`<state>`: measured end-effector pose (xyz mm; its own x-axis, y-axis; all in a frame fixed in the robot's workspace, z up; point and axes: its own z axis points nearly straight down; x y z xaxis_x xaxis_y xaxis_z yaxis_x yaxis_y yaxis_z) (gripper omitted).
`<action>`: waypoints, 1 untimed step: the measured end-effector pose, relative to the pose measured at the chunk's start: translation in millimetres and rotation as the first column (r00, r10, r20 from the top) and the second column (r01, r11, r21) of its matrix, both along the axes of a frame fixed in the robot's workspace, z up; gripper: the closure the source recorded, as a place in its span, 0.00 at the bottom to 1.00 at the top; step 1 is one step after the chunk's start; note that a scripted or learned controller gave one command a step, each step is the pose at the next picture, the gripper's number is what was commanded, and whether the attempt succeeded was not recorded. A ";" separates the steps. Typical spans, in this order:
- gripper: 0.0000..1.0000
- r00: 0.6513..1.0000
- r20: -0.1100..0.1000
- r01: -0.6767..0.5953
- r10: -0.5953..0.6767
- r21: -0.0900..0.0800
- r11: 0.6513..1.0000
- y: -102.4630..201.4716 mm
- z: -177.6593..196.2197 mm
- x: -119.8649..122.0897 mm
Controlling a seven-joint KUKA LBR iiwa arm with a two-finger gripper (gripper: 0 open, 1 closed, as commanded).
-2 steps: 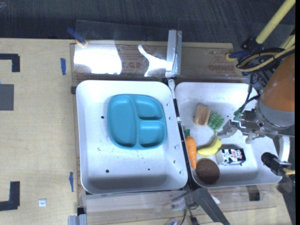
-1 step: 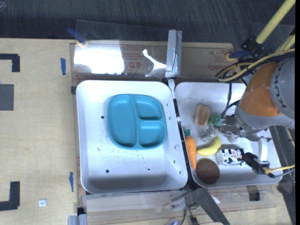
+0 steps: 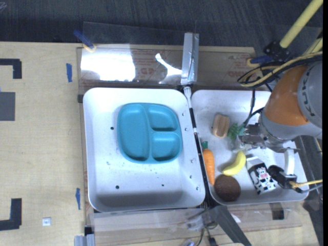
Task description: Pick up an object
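Left bin [image 3: 97, 188]: it held a blue divided plate [image 3: 149, 132], lying flat near the middle, with nothing on it.

Right bin [image 3: 225, 99]: all the loose things were here, so I judged the pick would happen on this side.

Objects: a tan block [image 3: 221, 125] lay toward the back; an orange carrot [image 3: 208, 165] lay along the left wall; a banana [image 3: 234, 164] lay in the middle, near the carrot; a brown round fruit [image 3: 227, 187] sat at the front, just beside the carrot's end; something green [image 3: 236, 131] was partly hidden next to the arm.

Arm [image 3: 292, 106]: it reached in from the right and leaned low over the right bin.

Pincer [image 3: 252, 140]: it was above the banana and the green thing. From where I stood I could not tell if it was open or closed, and I saw nothing held in it.

Black and white part [image 3: 261, 177]: it lay at the front right of the bin; I could not say what it was.

Task state: in my judgement, nothing was lifted yet; every object rested on the bin floor.
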<state>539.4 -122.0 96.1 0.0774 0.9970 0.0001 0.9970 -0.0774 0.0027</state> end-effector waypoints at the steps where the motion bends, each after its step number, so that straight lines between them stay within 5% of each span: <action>1: 1.00 1.000 0.000 -0.019 0.019 0.003 1.000 79.1 89.6 51.7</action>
